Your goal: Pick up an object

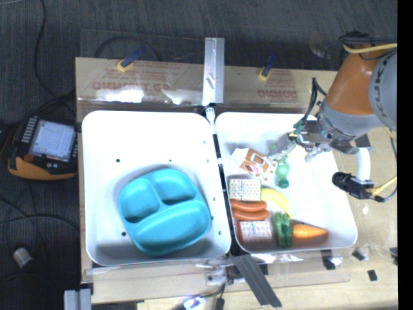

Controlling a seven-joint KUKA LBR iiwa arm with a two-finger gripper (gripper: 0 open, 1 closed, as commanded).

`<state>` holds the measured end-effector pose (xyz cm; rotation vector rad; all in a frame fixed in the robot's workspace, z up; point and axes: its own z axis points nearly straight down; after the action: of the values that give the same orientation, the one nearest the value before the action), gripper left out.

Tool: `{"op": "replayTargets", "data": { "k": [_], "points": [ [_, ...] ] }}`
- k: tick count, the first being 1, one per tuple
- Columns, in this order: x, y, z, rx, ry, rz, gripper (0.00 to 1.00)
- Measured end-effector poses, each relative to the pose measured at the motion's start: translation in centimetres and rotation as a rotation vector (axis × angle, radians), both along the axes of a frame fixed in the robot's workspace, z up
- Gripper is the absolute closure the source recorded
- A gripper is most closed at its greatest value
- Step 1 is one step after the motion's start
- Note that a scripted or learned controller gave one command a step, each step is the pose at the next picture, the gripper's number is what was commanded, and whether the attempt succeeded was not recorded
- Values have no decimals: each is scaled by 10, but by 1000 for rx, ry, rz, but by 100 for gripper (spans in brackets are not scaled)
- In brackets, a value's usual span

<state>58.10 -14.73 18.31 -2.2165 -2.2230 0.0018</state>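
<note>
The right bin (258, 126) holds a pile of toy food along its left and front sides. There is an orange-and-white carton (257, 163), a small green bottle (282, 173), a checkered box (244, 188), red sausages (248, 207), a yellow banana (279, 199), a can (253, 232), a green vegetable (281, 228) and an orange carrot (310, 232). My gripper (290, 145) hangs over the bin's back middle, just up and right of the carton and above the green bottle. Nothing is visibly in its grasp.
A blue divided plate (164, 208) lies in the left bin (103, 141). A metal post (213, 70) stands where the bins meet at the back. Two clamps (129, 59) hold the rear board. A handheld device (45, 144) lies off the bench at left.
</note>
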Motion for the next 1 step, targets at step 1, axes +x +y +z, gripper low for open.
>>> {"op": "replayTargets", "data": {
  "k": [1],
  "points": [
    [32,-43,-93,-5,-6,-61,0]
  ]
}}
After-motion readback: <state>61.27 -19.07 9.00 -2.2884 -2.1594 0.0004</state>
